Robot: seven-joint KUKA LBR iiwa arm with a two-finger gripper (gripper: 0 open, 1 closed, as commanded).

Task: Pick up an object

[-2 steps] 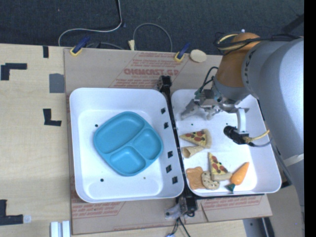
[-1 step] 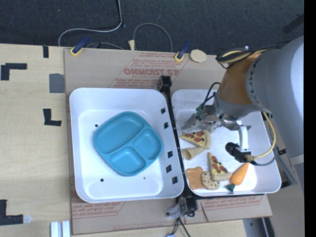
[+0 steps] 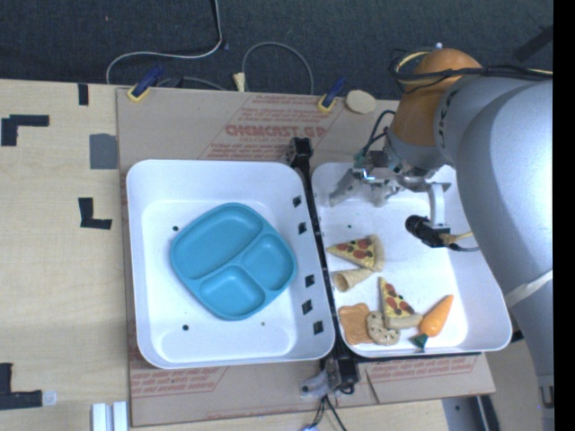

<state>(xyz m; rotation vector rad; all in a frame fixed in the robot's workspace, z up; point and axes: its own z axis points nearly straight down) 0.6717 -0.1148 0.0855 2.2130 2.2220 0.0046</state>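
Observation:
The right bin (image 3: 467, 281) holds several toy foods. A pizza slice (image 3: 358, 251) lies near its middle, with a pale cone (image 3: 352, 278) just below it. A second pizza slice (image 3: 393, 302), a piece of toast (image 3: 356, 323), a cookie (image 3: 384, 334) and an orange carrot (image 3: 436, 315) sit along the front. My gripper (image 3: 361, 192) hangs over the bin's far left corner, above bare white floor. Its fingers are spread open and hold nothing. The nearest pizza slice lies a short way in front of it.
The left bin (image 3: 153, 196) holds a blue divided plate (image 3: 234, 259). A black-clipped divider (image 3: 310, 241) runs between the bins. The arm's grey body (image 3: 503, 178) covers the right bin's far right side. Cables (image 3: 216, 57) lie behind the bins.

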